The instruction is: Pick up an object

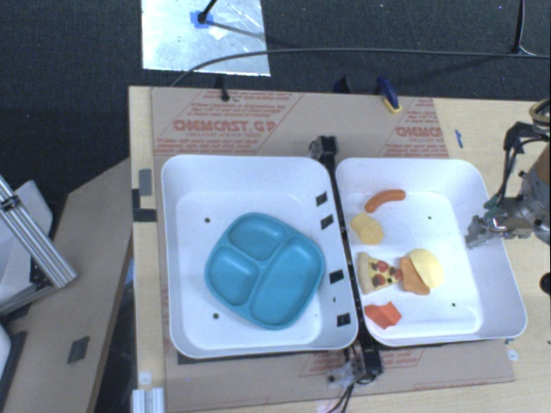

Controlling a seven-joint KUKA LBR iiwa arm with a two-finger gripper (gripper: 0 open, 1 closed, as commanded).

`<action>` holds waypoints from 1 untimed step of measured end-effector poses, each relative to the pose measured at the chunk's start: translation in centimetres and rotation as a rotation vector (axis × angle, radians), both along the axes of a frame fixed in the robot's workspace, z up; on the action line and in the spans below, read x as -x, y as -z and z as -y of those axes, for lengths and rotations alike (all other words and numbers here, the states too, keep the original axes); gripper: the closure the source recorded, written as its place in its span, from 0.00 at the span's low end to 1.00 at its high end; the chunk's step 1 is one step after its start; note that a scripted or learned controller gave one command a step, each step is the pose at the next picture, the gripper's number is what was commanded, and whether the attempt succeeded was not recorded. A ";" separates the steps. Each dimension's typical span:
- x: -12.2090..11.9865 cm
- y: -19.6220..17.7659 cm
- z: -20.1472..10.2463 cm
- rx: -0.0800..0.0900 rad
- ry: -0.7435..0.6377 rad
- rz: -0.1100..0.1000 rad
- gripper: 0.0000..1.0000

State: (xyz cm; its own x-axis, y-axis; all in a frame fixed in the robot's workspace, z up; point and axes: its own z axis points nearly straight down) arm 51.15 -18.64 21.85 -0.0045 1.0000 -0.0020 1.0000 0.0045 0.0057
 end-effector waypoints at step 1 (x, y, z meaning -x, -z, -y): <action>-1.2 -0.8 -4.8 -0.003 -0.006 -0.002 1.00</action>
State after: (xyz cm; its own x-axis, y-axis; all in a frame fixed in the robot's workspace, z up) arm 52.39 -13.79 22.69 -0.0104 0.9999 0.0009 0.9999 0.0104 0.0039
